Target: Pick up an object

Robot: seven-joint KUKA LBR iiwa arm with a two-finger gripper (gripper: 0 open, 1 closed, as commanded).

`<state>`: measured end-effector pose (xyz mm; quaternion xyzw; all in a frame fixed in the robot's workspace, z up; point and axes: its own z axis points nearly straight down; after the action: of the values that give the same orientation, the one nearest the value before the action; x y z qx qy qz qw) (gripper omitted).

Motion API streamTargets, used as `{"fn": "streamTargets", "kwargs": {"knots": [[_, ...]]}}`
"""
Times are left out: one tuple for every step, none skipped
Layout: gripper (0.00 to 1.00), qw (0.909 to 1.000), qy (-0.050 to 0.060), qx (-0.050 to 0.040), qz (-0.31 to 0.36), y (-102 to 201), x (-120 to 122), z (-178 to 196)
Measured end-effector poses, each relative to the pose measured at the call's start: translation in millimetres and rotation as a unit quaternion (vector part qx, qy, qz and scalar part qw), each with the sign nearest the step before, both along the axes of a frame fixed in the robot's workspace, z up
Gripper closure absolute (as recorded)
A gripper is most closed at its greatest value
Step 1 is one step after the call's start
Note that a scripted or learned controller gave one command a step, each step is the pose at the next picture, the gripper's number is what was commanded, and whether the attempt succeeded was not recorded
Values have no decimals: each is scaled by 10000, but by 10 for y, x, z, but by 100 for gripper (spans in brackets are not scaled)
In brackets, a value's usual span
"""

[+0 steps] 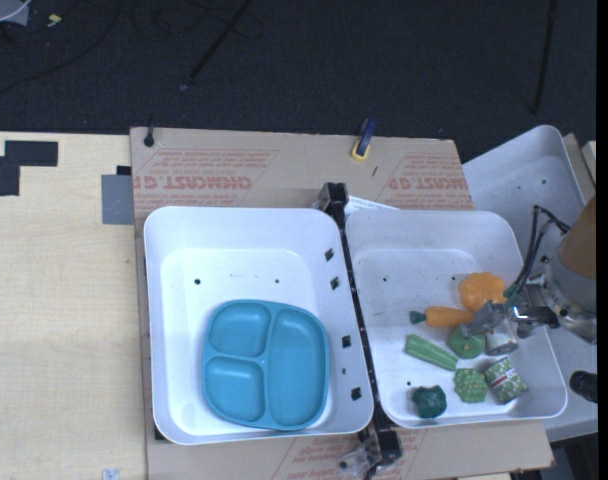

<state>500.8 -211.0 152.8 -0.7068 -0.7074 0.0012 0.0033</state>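
Observation:
My gripper (491,328) hangs low over the right bin (434,238), near its right side, with the arm coming in from the right. Just under and left of it lies a round green piece (464,345). An orange fruit (481,289) and an orange carrot (445,317) lie just beyond it, toward the back. A long green stick (429,352) rests to its left. Near the front wall sit a light green broccoli (470,385), a dark green lump (428,401) and a small patterned can (505,379). Nothing is lifted off the bin floor.
The left bin (184,238) holds a blue divided plate (265,364). A black divider with clips (346,298) runs between the bins. The bins rest on cardboard (284,173); a yellow and blue clamp (363,141) sits at its back edge.

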Motion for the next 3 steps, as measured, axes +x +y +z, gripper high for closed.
{"fn": "streamTargets", "kwargs": {"knots": [[0,10000,-68,-27,-16,83,14,-394],[0,9999,-136,-47,-13,69,57,-380],[100,9999,-131,-24,-32,73,59,-284]]}}
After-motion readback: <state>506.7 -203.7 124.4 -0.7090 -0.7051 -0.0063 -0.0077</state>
